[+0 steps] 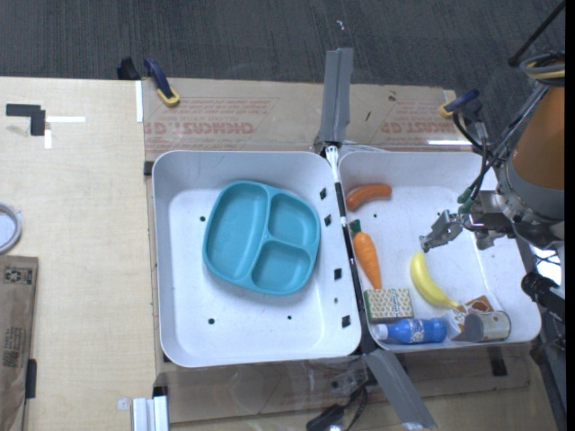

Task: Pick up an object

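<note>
— Which of these is mine to take, and how will it handle?

— I work down from the biggest. The teal moulded-plastic divided plate (262,237) fills the middle of the left white bin (171,268). It looks stiff and light, but it is wide, flat and slick. I judge only its raised rim would give me a hold, so I leave it.

— And in your own bin?

— In the right white bin (404,173), the curved yellow banana (429,281) lies just at my six o'clock, the nearest thing to me. Light, I think, with smooth skin and some give; I would pinch across its thick middle, gently. The tapered orange carrot (366,255) with its green top sits at my nine o'clock against the divider. It seems firm and ridged, best taken at the fat end. The blue plastic bottle (413,331) lies on its side along the front wall. It is round and slippery, likely to roll. The orange-brown sausage (369,194) rests at my eleven o'clock, small and smooth. The little patterned cardboard box (388,303) touches the bottle; flat sides, easy to square up on.

— Your fingers?

— My two-finger gripper (437,234) hangs over bare bin floor, above the banana, but I cannot tell whether my fingers are apart or together. Nothing sits between them.
</note>
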`<state>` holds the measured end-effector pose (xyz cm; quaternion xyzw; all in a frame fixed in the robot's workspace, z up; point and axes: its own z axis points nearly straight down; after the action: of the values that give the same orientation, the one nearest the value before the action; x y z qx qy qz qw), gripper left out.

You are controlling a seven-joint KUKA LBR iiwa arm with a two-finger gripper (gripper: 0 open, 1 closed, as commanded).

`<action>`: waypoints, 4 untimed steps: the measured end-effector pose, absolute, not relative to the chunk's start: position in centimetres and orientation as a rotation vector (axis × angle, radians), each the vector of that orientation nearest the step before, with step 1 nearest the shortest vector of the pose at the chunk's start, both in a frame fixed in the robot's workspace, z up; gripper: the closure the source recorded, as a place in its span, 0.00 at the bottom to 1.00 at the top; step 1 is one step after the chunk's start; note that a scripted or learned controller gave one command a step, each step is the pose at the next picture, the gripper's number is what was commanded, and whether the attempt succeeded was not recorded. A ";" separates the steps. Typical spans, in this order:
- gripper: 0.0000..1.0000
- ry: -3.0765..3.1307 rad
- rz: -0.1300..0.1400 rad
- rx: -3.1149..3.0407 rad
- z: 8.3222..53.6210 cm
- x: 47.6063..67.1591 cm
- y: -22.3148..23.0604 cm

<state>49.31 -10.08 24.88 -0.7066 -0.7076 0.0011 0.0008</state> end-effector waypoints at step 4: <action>1.00 -2.677 0.000 -1.645 12.2 52.8 -11.0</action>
<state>52.80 -11.03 12.24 -0.5234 -0.8521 0.0001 -0.0002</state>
